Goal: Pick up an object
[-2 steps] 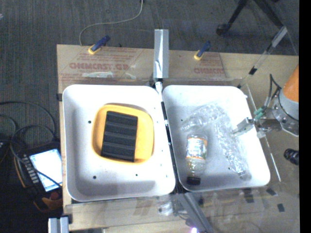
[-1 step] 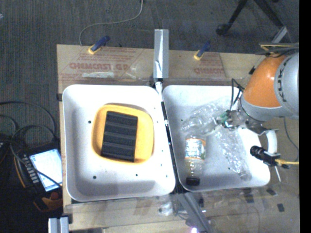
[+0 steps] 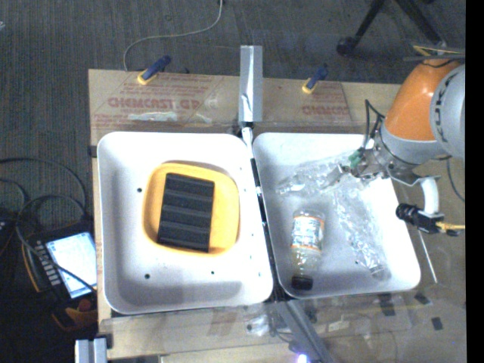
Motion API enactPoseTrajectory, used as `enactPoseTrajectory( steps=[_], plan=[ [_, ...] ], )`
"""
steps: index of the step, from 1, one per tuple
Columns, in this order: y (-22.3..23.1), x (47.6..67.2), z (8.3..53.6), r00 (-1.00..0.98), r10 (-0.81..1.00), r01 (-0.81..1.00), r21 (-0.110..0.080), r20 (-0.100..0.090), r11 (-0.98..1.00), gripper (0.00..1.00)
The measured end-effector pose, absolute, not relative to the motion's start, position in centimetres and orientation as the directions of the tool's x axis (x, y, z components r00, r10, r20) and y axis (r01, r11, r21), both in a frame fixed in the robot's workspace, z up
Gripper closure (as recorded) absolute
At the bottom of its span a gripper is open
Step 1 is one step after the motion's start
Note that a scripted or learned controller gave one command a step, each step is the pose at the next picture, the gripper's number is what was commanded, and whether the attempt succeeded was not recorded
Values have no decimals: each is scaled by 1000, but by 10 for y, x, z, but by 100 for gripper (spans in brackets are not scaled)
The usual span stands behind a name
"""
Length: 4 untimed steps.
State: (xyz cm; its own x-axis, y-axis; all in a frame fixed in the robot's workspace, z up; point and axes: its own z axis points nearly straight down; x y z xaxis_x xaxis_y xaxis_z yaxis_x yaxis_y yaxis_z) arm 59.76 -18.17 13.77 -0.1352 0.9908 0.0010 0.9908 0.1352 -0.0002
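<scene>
Claw [image 3: 361, 162] is sitting low at the upper right of the right bin [image 3: 327, 287], right on top of the crinkly clear plastic [image 3: 321, 174] near the bin's back wall. Honestly can't make out from this angle whether it's wide or pinched, it's just a dark clump under the wrist, and I can't see anything clearly held in it. So I wouldn't call the pick done, or even started for sure.

Working outward: the plastic runs in two strips, one going left from the claw and another [image 3: 357, 233] trailing down toward the front right corner. Just left of that second strip there's a small bottle [image 3: 305, 239] lying on its side, dark cap pointing toward the front edge, clear of the claw.

Over in the left bin [image 3: 113, 203] there's a yellow tray [image 3: 155, 195] with a black ridged block [image 3: 186, 211] lying in it, well apart from the arm.

My read: it's lined up on the plastic, everything's resting in the bins, so the grab and lift are both left to do.
</scene>
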Motion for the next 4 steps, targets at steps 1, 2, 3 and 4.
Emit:
enactPoseTrajectory(
  steps=[1,2,3,4],
  plan=[
    [-103,575,92,-286,958,958,11,-9,286,0],
    [-107,629,89,-201,980,979,-24,11,201,0],
    [-137,556,94,-343,939,938,35,-19,344,0],
    [-165,568,159,-255,967,967,0,-2,255,0]
  ],
)
